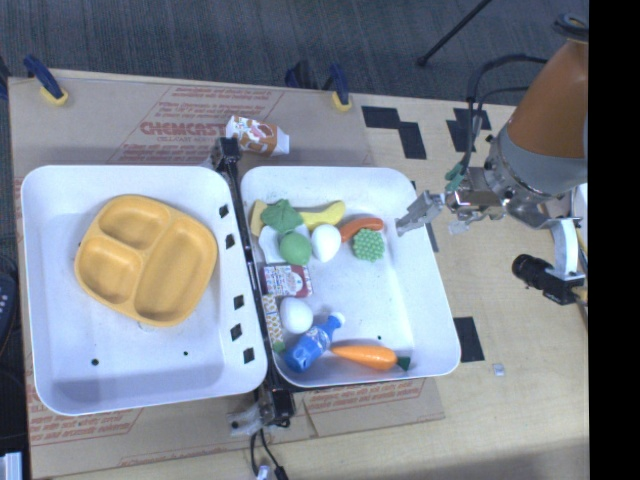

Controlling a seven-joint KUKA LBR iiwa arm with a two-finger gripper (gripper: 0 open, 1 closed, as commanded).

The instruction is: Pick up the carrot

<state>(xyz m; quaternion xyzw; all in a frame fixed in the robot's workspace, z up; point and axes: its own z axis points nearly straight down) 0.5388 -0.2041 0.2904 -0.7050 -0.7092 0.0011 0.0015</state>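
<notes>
In the camera view, two white bins sit side by side on the worktop. The left bin (40, 298) carries a yellow divided plate (145, 258) in its middle. The right bin (425, 298) holds a cluster of toy foods. The carrot (365, 355) lies flat along the bin's near edge, close to its near right corner, green stub pointing toward that corner. Just beside its left end lies a blue bottle (308, 346), with a white egg (296, 315) next to the bottle's far side and a small red-and-white carton (287, 280) beyond that. Toward the bin's far edge sit a banana (325, 212), a leafy green vegetable (283, 218), a second white egg (326, 242), a bumpy green piece (368, 245) and an orange-red piece (358, 226). A small brown-and-white carton (255, 135) lies on the worktop past the bins' far edge.

The tool (415, 215) hovers over the right bin's far right corner, well apart from the carrot; whether it is open or closed, I cannot tell
</notes>
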